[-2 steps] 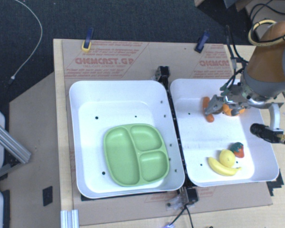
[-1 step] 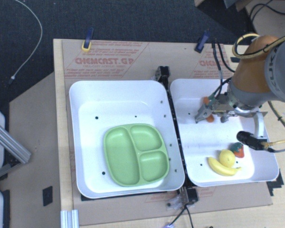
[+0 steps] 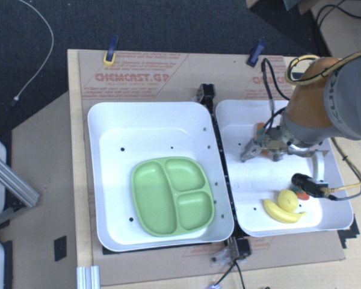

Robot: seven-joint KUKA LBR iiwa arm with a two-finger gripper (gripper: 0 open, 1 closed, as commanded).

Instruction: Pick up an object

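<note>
1. Nearest our viewpoint we see the front rim of the left bin (image 3: 108,236), well to the left of the pincer (image 3: 253,151) and lower in view.
2. We find a green divided plate (image 3: 171,195) lying flat inside that bin, with three compartments, well apart from the pincer.
3. We see the pincer low over the floor of the right bin (image 3: 243,221), near that bin's left wall, its metal fingers (image 3: 248,154) pointing left.
4. We cannot tell whether the fingers are apart or together; nothing shows between them.
5. We see a yellow banana-shaped toy (image 3: 283,212) below and to the right of the pincer, near the right bin's front rim, clearly apart from it.
6. Touching the banana's upper side, we see a round yellow object (image 3: 287,198), with a small orange piece (image 3: 302,195) just to its right.
7. We notice a black cable connector (image 3: 307,184) just above those items, to the lower right of the pincer.
8. Right of the pincer we see the arm's orange band (image 3: 307,101).
9. Both bins sit on a worktop (image 3: 156,77) covered in printed cardboard.
</note>
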